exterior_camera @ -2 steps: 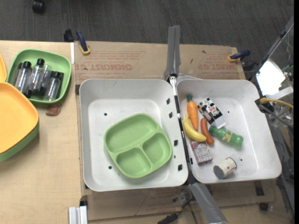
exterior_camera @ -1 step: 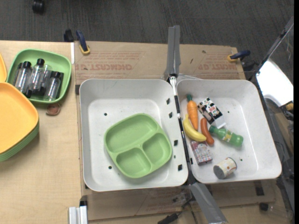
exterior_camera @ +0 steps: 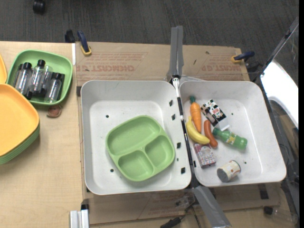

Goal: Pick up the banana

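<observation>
1. Dark carpet runs behind the tabletop (exterior_camera: 52, 184), which is wooden on the left and covered with brown cardboard under the two white bins.
2. On the wooden part stand a stack of orange plates (exterior_camera: 14, 122) and a green tray (exterior_camera: 64, 68) that holds small dark-capped bottles.
3. In the left bin (exterior_camera: 95, 103) lies a green divided plate (exterior_camera: 140, 148), and nothing else.
4. The right bin (exterior_camera: 256, 127) holds the clutter. The banana (exterior_camera: 196, 133) lies at its left side, just beside the divider between the bins.
5. The banana's long axis runs from its upper end near the divider down and to the right, with a slight curve.
6. A carrot (exterior_camera: 195, 113) lies just above it and seems to touch its upper end. A small reddish sausage-shaped toy (exterior_camera: 209, 133) lies close along its right side, and a pink packet (exterior_camera: 205, 156) sits just below its lower tip.
7. Further right are a cow-patterned carton (exterior_camera: 214, 113), a green bottle (exterior_camera: 231, 138) and a small can (exterior_camera: 229, 170).
8. How the fingers stand I cannot tell.
9. As the arm comes in from the right, the banana is on the far side of this bin, with its neighbours between. In my judgement the fingers should close across its short width, near the middle, where the gap to the sausage toy is narrow.
</observation>
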`<state>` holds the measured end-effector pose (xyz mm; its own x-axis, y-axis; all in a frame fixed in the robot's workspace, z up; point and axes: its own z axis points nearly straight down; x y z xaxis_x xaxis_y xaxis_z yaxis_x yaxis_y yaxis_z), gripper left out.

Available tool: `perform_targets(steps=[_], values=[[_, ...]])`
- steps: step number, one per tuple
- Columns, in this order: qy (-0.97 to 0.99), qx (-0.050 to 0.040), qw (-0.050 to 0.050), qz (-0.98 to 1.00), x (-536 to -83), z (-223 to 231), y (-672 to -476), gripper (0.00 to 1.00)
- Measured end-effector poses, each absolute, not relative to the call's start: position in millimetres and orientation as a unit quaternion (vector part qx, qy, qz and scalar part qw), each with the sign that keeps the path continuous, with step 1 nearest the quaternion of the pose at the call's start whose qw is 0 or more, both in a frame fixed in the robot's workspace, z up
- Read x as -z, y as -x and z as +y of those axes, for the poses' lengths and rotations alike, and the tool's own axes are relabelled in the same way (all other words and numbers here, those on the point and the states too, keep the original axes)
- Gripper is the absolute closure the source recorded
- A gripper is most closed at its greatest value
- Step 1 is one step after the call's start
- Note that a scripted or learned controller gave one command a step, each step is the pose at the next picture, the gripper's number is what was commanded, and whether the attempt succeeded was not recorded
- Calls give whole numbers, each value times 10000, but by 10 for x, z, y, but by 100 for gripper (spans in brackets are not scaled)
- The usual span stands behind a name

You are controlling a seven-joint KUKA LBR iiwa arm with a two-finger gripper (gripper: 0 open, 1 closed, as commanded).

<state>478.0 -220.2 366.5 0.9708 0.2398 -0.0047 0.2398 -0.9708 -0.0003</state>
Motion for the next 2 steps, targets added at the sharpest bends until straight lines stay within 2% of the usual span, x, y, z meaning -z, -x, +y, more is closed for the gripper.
perform_targets(steps=[1, 2], values=[[-9920, 29, -4, 1261, -3321, -2029, -4777, 100], [-9936, 26, -1, 1132, -3445, -2223, -4776, 100]])
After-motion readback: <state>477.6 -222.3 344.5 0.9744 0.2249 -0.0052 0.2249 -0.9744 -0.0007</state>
